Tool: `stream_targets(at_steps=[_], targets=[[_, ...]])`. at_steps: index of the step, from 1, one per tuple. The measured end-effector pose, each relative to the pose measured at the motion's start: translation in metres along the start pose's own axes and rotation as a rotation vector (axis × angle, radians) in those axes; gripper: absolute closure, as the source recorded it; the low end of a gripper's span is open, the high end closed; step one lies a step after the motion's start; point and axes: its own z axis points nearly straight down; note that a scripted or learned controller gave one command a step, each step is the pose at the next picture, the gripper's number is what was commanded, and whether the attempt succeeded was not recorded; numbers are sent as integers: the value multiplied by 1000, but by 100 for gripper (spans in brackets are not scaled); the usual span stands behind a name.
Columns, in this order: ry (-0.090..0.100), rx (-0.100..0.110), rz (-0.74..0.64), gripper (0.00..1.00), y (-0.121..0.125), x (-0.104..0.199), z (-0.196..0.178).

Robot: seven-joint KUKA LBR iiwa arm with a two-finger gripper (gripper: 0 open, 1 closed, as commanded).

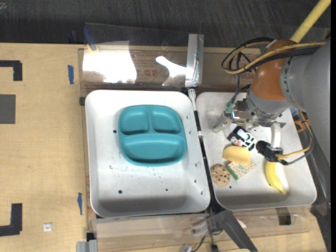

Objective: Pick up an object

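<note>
Gripper (240, 126) first: mine hangs low over the back half of the right bin (304, 196), beneath the orange band of my arm (268, 83), which reaches in from the right of the frame. Whether it is spread or closed I cannot tell, as the wrist covers it from above, and I see nothing held in it. Just beneath and toward the front sits a small black-and-white object (241, 138), touching or nearly touching my tool; it looks like the nearest candidate. Beyond it, further to the front of the bin, lies a yellow rounded piece (236, 153), then a flat packet (242, 168) and a cookie (220, 174) near the bin's left wall. A banana (274, 176) lies to the front and right of my tool, its long axis running roughly front to back, well apart from the cluster. A blue divided tray (152, 135) rests in the left bin (105, 188). In my judgement, the coming move is a short drop, slightly forward.
</note>
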Motion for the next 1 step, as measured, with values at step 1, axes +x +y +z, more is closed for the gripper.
stream_targets(at_steps=[1], targets=[[2, -8, -1, 100, 3, 1, -13]])
